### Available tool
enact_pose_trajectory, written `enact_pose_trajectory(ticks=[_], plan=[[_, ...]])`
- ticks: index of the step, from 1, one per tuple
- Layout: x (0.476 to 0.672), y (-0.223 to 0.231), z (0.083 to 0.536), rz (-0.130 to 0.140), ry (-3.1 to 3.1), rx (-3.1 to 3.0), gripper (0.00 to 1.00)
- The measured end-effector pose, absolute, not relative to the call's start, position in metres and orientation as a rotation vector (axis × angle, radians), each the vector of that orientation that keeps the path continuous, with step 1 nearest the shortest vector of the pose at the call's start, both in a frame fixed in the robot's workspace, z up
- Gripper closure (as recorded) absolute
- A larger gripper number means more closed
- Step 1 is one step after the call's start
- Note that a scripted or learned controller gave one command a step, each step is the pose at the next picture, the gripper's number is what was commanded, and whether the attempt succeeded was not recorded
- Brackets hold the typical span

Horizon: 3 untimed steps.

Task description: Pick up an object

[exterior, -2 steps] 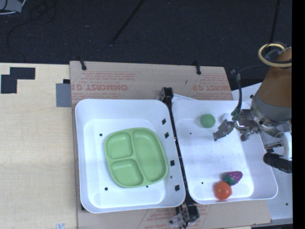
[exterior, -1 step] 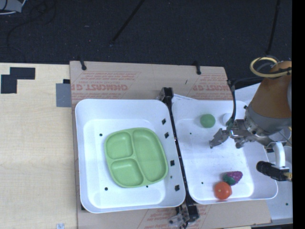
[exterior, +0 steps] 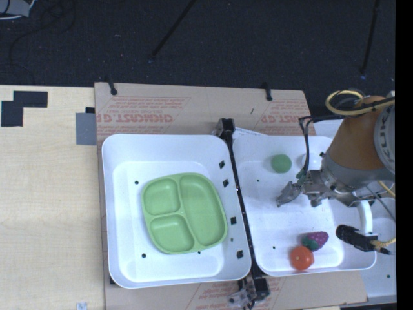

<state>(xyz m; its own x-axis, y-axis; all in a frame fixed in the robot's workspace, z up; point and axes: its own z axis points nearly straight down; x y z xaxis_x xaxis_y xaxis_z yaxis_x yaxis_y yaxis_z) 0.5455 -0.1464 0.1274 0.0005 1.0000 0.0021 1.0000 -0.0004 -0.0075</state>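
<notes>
A pale wooden bench (exterior: pixel 45 199) carries a sheet of printed cardboard (exterior: pixel 193 108) on which two shallow white bins sit side by side, with dark carpet and loose cables (exterior: pixel 193 24) behind at 12 o'clock. Black and grey patches (exterior: pixel 84 126) mark the benchtop toward 9 o'clock.

The objects on offer are small: a round green ball (exterior: pixel 281 163), a red-orange fruit-like toy (exterior: pixel 301 258) and a purple piece (exterior: pixel 315 239) with a touch of green, its exact shape hard to make out at this distance.

The left bin (exterior: pixel 122 263) holds a light green divided plate (exterior: pixel 184 212) with three compartments, lying flat and slightly turned. The right bin (exterior: pixel 264 250) holds the three small items: the ball near its far wall at about 12 o'clock from the bin's centre, the purple piece and the red one touching or nearly so toward 5 o'clock.

The grey arm with its orange band (exterior: pixel 355 141) reaches in from 3 o'clock, its gripper (exterior: pixel 288 195) low over the bare middle of the right bin. The fingers appear slightly apart with nothing between them, below the ball and well apart from the pair at 5 o'clock.
</notes>
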Motion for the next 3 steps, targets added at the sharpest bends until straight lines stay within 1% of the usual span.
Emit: enact_pose_trajectory(ticks=[1, 2, 3], plan=[[0.546, -0.148, 0.14, 0.004, -2.212, -2.224, 1.0], [0.546, -0.145, 0.183, -0.001, -2.223, -2.221, 1.0], [0.553, -0.151, 0.243, -0.003, -2.225, -2.223, 1.0]])
